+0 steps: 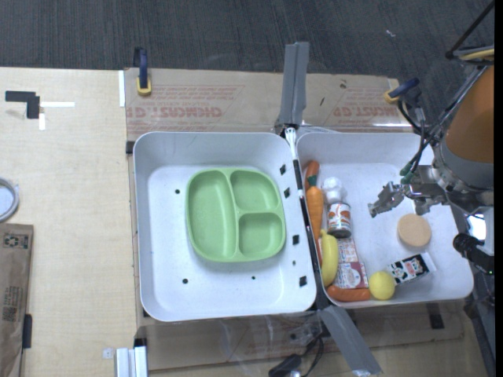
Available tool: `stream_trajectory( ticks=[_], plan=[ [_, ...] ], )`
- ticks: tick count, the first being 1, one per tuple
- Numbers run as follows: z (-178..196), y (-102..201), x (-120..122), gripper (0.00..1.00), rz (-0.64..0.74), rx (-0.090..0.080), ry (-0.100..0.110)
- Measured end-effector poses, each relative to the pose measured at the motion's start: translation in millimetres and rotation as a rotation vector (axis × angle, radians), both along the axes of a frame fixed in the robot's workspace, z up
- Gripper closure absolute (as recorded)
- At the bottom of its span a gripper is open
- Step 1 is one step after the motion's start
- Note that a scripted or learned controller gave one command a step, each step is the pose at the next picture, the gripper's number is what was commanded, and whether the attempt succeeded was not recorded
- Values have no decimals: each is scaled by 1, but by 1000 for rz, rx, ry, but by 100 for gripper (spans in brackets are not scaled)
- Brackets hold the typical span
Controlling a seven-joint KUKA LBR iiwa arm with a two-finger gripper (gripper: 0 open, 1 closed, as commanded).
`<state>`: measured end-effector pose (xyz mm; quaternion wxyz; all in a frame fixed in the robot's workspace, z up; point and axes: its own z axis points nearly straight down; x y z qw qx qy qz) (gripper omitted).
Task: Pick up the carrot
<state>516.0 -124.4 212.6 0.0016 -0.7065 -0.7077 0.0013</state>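
Carrot [315, 207] lies in right bin [440, 292] — green tray [235, 214] in left.

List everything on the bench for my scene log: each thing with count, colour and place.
bins: two, white, side by side
divided plate: one, green, left bin
carrot: one, orange, right bin's left wall
small bottle: one, white cap, beside the carrot
banana: one, yellow, below the carrot
lemon: one, yellow, right bin's front
round disc: one, tan, right bin
small carton: one, black and white, beside the lemon
clamps: two, blue and yellow, back edge
gripper: one, grey, over the right bin
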Motion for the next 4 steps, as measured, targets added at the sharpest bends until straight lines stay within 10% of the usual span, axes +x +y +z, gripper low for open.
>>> stream_trajectory(
  ticks=[1, 2, 3, 4],
  plan=[
    [-117, 19, -16, 0, -85, -1, -7],
    [-108, 19, -15, 100, -89, 2, -8],
    [-22, 87, -18, 100, -876, -5, 0],
    [20, 77, -27, 100, -580, -4, -2]
  ],
)
